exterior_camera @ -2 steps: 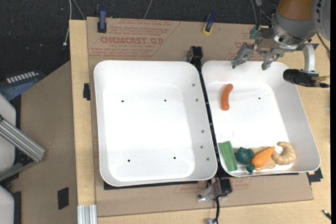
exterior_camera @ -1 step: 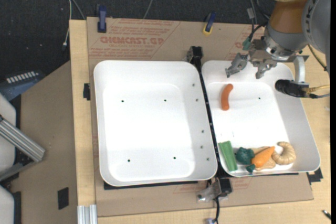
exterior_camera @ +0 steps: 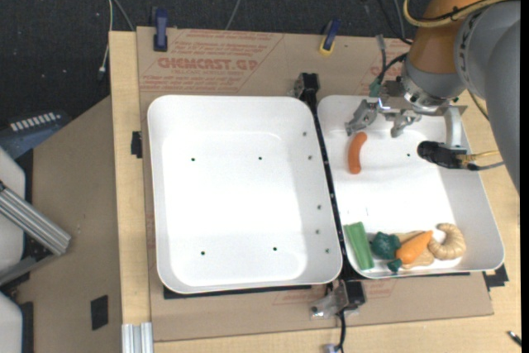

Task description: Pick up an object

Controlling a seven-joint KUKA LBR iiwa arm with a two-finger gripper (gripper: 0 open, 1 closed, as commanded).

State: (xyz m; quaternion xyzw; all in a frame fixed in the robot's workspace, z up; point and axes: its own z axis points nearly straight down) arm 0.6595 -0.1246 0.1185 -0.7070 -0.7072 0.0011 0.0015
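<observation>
My gripper (exterior_camera: 380, 121) hangs over the far end of the right bin (exterior_camera: 430, 194), and its fingers are spread open with nothing between them. An orange sausage-shaped piece (exterior_camera: 355, 153) lies on the bin floor just below and in front of the left fingertip (exterior_camera: 357, 121), apart from it. Along the bin's near edge lie a green block (exterior_camera: 357, 242), a dark teal piece (exterior_camera: 384, 245), an orange carrot-like piece (exterior_camera: 414, 247) and a tan curled piece (exterior_camera: 450, 241), all well away from the gripper.
The left bin (exterior_camera: 240, 194) sits beside the right one, their rims meeting in the middle. Both rest on a cardboard sheet (exterior_camera: 215, 62) held by blue clamps (exterior_camera: 160, 29) at the back. The grey arm (exterior_camera: 488, 37) enters from the upper right.
</observation>
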